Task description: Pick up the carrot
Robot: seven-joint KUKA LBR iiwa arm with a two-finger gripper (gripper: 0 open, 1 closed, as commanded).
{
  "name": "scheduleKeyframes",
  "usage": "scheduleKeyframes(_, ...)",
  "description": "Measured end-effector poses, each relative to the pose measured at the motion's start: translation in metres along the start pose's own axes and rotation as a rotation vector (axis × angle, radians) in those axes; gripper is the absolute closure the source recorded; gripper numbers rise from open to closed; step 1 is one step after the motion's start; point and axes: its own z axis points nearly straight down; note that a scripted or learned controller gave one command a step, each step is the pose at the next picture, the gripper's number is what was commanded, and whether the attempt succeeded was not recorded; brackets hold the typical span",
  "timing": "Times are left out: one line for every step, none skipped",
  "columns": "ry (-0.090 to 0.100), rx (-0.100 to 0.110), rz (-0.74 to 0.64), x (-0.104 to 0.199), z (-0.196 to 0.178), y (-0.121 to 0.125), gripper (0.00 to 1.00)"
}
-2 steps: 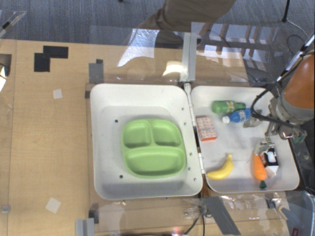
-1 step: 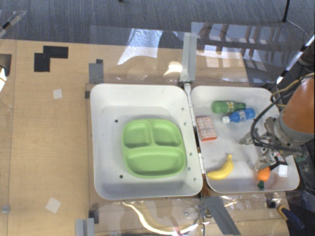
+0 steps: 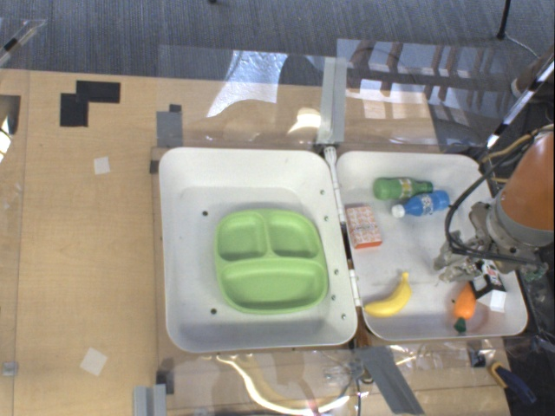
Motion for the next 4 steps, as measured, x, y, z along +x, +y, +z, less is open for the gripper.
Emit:
scheduleKeyframes(0.001, -0.001, 0.000, 0.000, 0.000, 0.000, 0.00)
scheduleKeyframes(0.015, -0.006, -0.138, -0.002, 0.014, 0.034, 0.00)
scheduleKeyframes(0.005, 0.001, -0.145, -0.007, 0.000, 0.033, 1.00)
scheduleKeyframes(0.005, 0.000, -0.145, -0.007, 0.001, 0.033, 0.00)
